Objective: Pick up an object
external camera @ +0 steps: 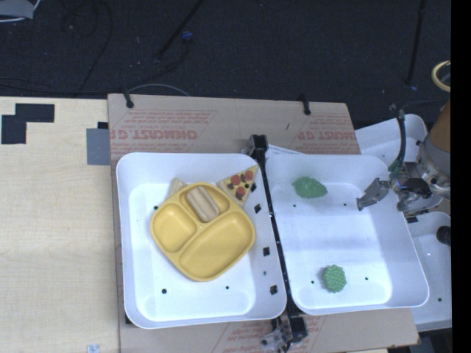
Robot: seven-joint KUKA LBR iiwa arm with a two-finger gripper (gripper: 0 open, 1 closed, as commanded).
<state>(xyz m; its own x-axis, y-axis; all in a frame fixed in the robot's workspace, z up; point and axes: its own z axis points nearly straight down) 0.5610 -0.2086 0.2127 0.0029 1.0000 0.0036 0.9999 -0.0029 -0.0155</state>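
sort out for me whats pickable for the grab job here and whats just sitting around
For the job:
- gripper, at the right bin's right rim
- leafy green piece, right bin, far side
- bumpy green piece, right bin, near side
- pizza slice, left bin
- yellow divided plate, left bin

Lying about:
- cardboard sheet under the bins
- cables on the dark floor

Bench with cardboard sheet, two bins

Cardboard sheet, behind the bins: red print, upside down from this view, reading roughly "CHEMCAST GP"; exact letters uncertain.
Cardboard, front edge under the bins: more red print, too small and cut off to read.
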